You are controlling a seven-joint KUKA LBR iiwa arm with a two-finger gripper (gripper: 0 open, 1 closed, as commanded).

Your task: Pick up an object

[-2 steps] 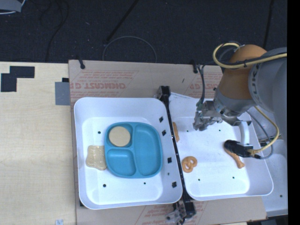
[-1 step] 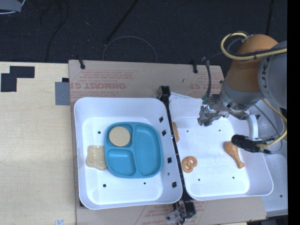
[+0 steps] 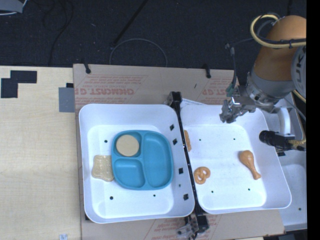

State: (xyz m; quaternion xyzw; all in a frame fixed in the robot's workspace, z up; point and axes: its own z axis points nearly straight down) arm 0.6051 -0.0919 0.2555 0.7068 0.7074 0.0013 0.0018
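My gripper (image 3: 229, 115) hangs over the far rim of the right bin (image 3: 280, 184), above its back edge, with nothing seen between its fingers. In that bin lie a tan chicken drumstick (image 3: 249, 163) toward the right, a small brown pretzel (image 3: 202, 175) near the front left, and an orange piece (image 3: 187, 140) against the left wall. The left bin (image 3: 95, 194) holds a blue divided plate (image 3: 142, 160) with a round tan cookie (image 3: 127, 145) in its upper left compartment. A pale bread slice (image 3: 103, 168) lies just left of the plate.
A black divider clamp (image 3: 181, 149) runs between the two bins. Cardboard (image 3: 130, 86) lies under the bins. A black cylindrical part (image 3: 274, 139) sticks in over the right bin's right rim. Cables hang on the dark floor behind.
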